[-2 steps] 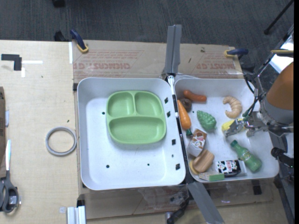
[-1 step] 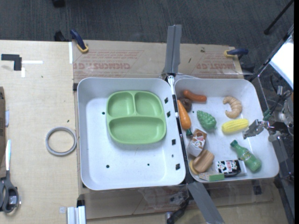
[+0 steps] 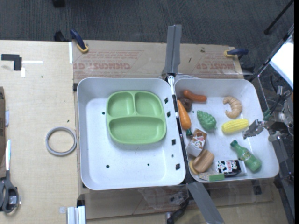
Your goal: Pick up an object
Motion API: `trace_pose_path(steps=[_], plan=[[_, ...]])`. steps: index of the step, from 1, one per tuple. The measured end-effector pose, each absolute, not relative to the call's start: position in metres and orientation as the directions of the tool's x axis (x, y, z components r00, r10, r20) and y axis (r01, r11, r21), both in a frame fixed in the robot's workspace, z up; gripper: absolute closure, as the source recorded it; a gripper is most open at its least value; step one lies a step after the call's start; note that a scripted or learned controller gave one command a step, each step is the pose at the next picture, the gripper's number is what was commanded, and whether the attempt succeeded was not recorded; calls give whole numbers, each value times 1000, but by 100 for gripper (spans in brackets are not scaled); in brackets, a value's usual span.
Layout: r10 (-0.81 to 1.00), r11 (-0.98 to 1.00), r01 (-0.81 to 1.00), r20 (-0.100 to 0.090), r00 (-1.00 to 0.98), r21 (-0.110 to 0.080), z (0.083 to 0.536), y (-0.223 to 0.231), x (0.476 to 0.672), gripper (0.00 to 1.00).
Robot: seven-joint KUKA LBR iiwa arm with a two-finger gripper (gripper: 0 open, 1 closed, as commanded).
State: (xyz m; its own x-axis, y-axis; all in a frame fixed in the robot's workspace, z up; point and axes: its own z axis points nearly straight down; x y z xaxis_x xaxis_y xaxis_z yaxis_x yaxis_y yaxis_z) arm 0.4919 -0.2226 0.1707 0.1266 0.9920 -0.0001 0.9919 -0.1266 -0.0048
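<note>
Rightward, fingers (image 3: 254, 129) near corn (image 3: 235, 125) over right bin (image 3: 261, 101), spread or pressed unclear, nothing visibly pinched.

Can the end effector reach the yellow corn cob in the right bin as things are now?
Probably yes. The end effector is at the right bin's right side, close beside the corn cob. The cob lies in the open with nothing on top; the croissant and green bottle lie apart from it.

— On the bench (image 3: 37, 101)?
— 2 white bins side by side: left bin (image 3: 88, 139) mid-frame, right bin (image 3: 254, 94) toward the right edge, touching along the middle.
— Anything else?
— Tape ring (image 3: 60, 140) left of the bins, scissors (image 3: 8, 190) at lower left, cardboard sheet (image 3: 126, 59) under the bins' upper edge.
</note>
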Motion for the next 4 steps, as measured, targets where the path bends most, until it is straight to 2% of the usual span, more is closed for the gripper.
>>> trace_pose_path(steps=[1, 2, 3, 4], plan=[[998, -58, 998, 1, 58, -4, 89, -201, 478, 0], [998, -61, 998, 2, 61, -8, 94, -202, 478, 100], [960, -278, 960, -2, 278, -6, 136, -190, 553, 100], [969, -246, 969, -1, 246, -7, 181, -205, 515, 100]])
